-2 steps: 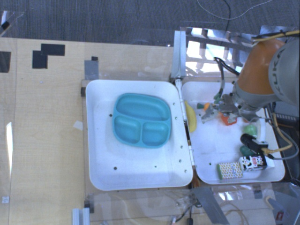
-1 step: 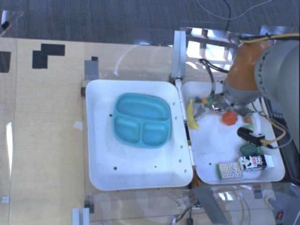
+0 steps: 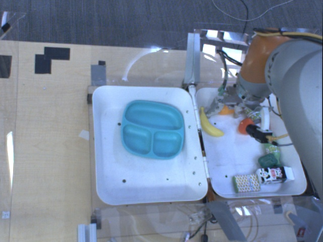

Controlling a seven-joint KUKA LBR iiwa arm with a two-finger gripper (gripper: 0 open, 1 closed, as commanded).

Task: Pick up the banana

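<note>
Banana [image 3: 209, 125], light, smooth, probably toy-stiff, flat against right bin [image 3: 222, 178] wall: best pinched across mid-curve; gripper [image 3: 233, 105] fingers' spread impossible to tell.

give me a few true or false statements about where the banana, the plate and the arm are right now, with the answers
1. The banana lies in the right bin, near its left wall. True.
2. The blue divided plate sits in the same bin as the banana. False: it is in the left bin.
3. The banana is lifted clear of the bin, between the jaws. False: it rests on the bin floor, with the gripper up and to its right.
4. The arm's orange band is above the right bin's far end. True.
5. A small patterned box lies near the right bin's front edge. True.
6. The blue divided plate has four compartments. False: three show, one long and two smaller.
</note>
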